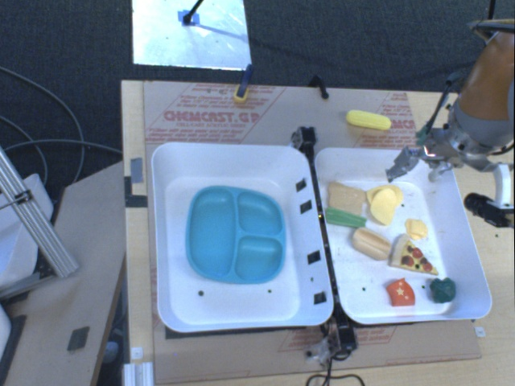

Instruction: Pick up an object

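one pincer hangs at the upper right of the frame, over the top edge of the right bin; its two fingers look spread with nothing between them, though this part is blurred. just below it to the left lies a yellow round piece, with a pizza slice lower. i judge this is the approach step. next it must go down over one piece and squeeze it.

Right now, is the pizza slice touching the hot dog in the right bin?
Touching. The camera view shows the pizza slice lying against the right end of the hot dog, its crust edge overlapping the bun with no white bin floor between them.
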